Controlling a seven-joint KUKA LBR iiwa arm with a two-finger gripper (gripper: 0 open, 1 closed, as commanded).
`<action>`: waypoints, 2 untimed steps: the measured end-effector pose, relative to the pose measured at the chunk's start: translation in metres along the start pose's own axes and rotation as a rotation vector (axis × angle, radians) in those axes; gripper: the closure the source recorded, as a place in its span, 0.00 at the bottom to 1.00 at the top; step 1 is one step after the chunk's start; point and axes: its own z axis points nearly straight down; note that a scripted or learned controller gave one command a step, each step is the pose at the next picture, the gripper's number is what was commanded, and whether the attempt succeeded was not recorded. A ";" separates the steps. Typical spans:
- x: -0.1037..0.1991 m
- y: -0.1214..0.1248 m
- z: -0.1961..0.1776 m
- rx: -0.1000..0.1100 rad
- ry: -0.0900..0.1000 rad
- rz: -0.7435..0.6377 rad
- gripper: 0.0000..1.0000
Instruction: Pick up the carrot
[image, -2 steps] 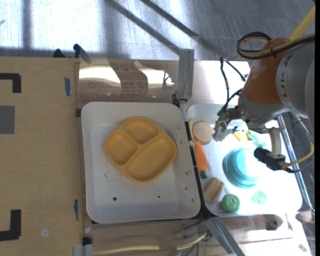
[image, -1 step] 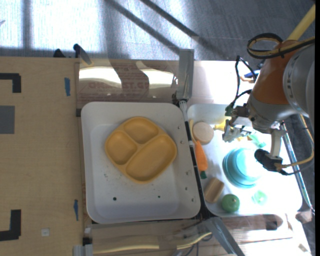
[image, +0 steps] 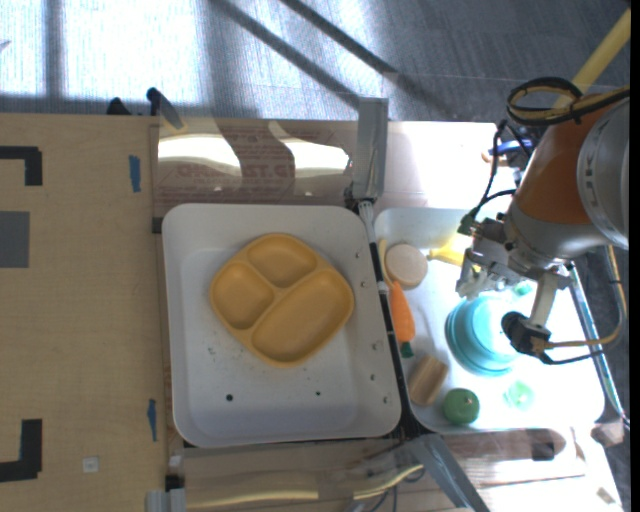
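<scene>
The carrot (image: 401, 312) is orange with a green stub at its near end. It lies along the left wall of the right bin (image: 440, 222), just below a round white piece (image: 406, 265). My gripper (image: 479, 281) hangs over the middle of the right bin, to the right of the carrot and apart from it, above the upper edge of a blue cup (image: 478, 338). Nothing shows in its grasp.
The left bin (image: 190, 330) holds a yellow divided plate (image: 282, 297). In the right bin there are also a tan bread piece (image: 427, 378), a green ball (image: 460, 405), a yellow item (image: 447, 252) and a small pale green thing (image: 518, 394). Cables hang beside the wrist.
</scene>
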 end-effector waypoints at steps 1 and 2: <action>-0.005 -0.026 0.009 0.003 -0.001 0.346 1.00; 0.013 -0.018 0.009 -0.001 -0.001 0.797 1.00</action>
